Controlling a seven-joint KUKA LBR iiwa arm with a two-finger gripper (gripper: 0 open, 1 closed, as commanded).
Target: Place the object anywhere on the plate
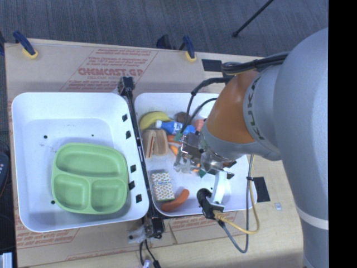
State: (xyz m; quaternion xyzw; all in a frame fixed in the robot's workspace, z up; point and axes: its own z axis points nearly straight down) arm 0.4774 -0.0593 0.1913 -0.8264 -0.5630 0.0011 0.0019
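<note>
A green plate [89, 177] with three compartments lies in the left bin [33, 116]. The right bin [146, 102] holds several toy foods: a yellow banana [153, 119], a brown bread-like piece [156, 144], a patterned small box [162, 185], an orange-red sausage [175, 200] and some orange and blue bits [187, 132] near the wrist. My gripper [187, 163] hangs low over the middle of the right bin, beside the bread-like piece. The arm covers the right half of that bin.
A black divider with clips [134, 149] runs between the two bins. Cables [234, 228] trail from the wrist over the front edge of the bench. Blue clamps [25, 46] sit at the back of the cardboard-covered bench.
</note>
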